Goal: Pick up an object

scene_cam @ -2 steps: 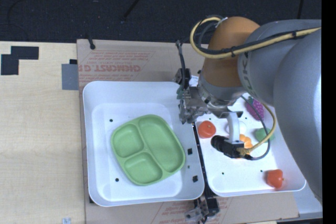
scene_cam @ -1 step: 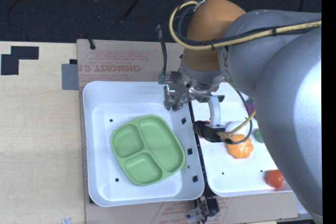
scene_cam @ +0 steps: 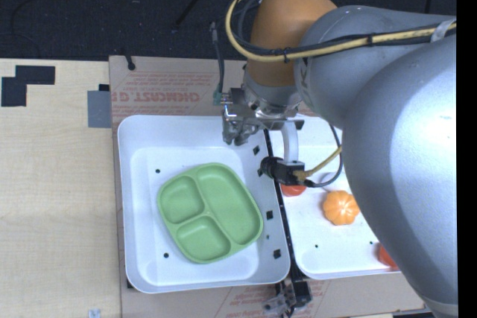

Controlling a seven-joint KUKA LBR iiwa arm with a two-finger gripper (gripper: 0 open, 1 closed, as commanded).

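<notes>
Hovering beside the green divided plate (scene_cam: pixel 209 213), the gripper (scene_cam: pixel 240 132) has not begun a grasp; whether it is open cannot be told; descent comes next.

A grey robot arm (scene_cam: pixel 387 108) reaches from the right over two shallow white bins. The left bin (scene_cam: pixel 141 160) holds a green three-compartment plastic plate (scene_cam: pixel 209 213). The right bin (scene_cam: pixel 328 257) holds a small orange pumpkin-shaped object (scene_cam: pixel 340 208).
</notes>
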